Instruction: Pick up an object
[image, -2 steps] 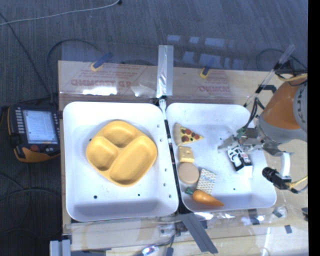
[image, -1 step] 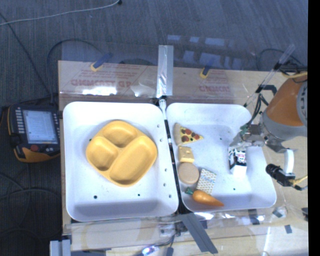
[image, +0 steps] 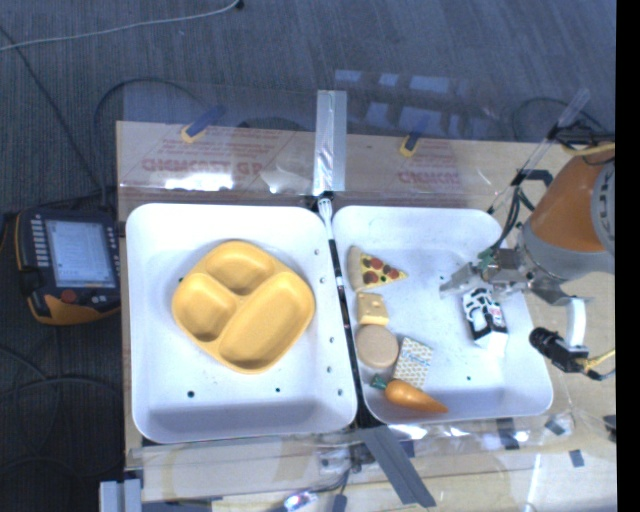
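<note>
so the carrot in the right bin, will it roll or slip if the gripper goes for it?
The carrot looks tapered and rounded, so it would probably roll or pivot when nudged. Its surface seems smooth, likely hard toy plastic, so fingers may slip toward the thin tip. It lies near the right bin front wall, which may crowd the approach.

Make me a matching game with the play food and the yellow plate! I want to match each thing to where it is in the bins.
Things:
1. yellow divided plate
2. pizza slice
3. carrot
4. black and white item

Places:
A. front edge of the right bin, nearest the camera
B. right side of the right bin, close under the gripper
C. middle of the left bin
D. back left part of the right bin, near the divider between the bins

Right pairs: 1-C, 2-D, 3-A, 4-B
</note>
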